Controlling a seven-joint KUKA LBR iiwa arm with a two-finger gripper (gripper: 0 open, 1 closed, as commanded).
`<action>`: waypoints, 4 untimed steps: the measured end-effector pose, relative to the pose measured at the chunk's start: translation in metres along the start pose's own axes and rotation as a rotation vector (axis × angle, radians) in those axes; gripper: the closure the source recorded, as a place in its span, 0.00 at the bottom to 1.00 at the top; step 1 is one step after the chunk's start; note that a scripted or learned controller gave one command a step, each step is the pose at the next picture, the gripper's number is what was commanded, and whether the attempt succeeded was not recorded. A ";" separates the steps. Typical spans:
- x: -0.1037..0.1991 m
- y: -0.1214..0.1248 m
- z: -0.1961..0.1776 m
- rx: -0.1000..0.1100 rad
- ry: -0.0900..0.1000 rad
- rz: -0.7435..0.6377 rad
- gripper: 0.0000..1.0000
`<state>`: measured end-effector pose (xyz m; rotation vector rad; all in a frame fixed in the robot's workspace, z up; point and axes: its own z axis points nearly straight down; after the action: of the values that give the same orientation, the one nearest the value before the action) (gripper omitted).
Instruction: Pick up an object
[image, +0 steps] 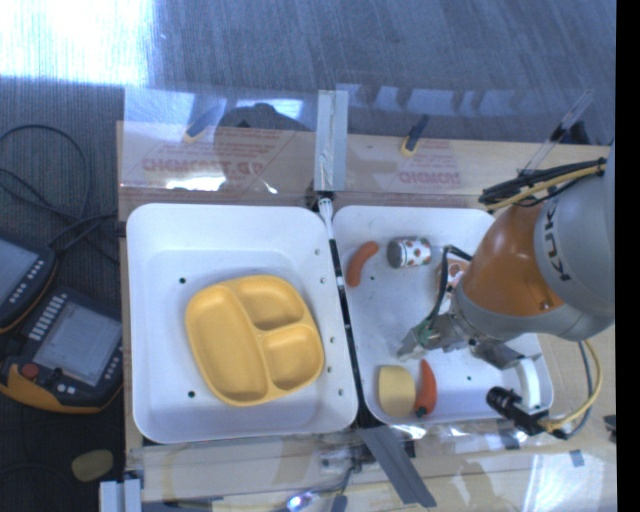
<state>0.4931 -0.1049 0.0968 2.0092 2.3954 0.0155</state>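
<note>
Carrot (427, 387) is my guess at the nearest target: a small orange-red piece with a dark green tip, lying along the front of the right bin (375, 400), touching or just beside a pale yellow block (396, 389). Going left to right, the left bin (140, 300) holds a yellow divided plate (254, 337), tilted in plan. Past the shared wall, an orange sausage-like piece (358, 262) lies near the back of the right bin, then a small can (409, 252) on its side. The gripper (418, 343) hangs low just above and behind the carrot; whether it is released or clenched I cannot tell, and nothing visibly sits in it. The carrot looks like light toy plastic, stiff and smooth, so likely slippery and apt to roll. I would take it across its narrow middle, well clear of the yellow block crowding its left side.
</note>
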 end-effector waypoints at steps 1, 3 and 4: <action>0.004 -0.001 0.006 0.000 0.000 0.125 1.00; 0.005 0.000 0.007 0.005 -0.001 0.134 1.00; 0.006 -0.001 0.006 -0.001 -0.006 0.078 1.00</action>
<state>0.4912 -0.0995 0.0905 2.0973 2.3117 0.0116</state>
